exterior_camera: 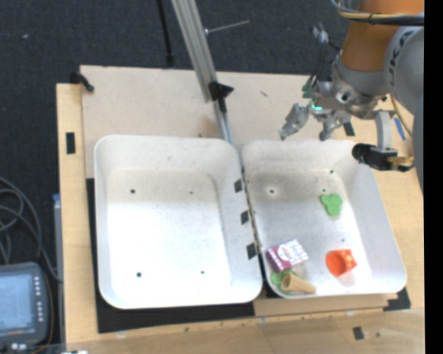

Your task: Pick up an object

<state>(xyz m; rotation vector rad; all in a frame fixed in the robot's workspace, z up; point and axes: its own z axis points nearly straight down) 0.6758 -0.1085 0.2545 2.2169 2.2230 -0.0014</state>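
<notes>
Seen from above at a slant: a wooden bench (148, 98) carrying 2 shallow white bins side by side. Left bin (170, 220) bare white inside apart from a few dark specks. Right bin (369, 198) holding 4 small things, all in its nearer half.

Green lump (331, 203) toward the right side of the right bin, well apart from the rest. Orange-red cup-like piece (340, 262) lower down, near the right wall. Purple and white carton (287, 254) close to the dividing wall between the bins, tilted. Tan cone (299, 284) just below the carton, lying on its side in the near corner, with a bit of green at its left end.

Grey arm (399, 50) with an orange band reaching in from the right, over the far edge of the right bin. Claw (310, 126) pointing down and spread wide, its 2 fingers (292, 124) well apart, nothing between them. Claw above the far rim of the right bin, well apart from all 4 things.

Slanted metal rail (196, 39) running from the top of the view down to the gap between the bins. Grey screen unit (13, 301) and cables on the dark floor (44, 28) at lower left.
</notes>
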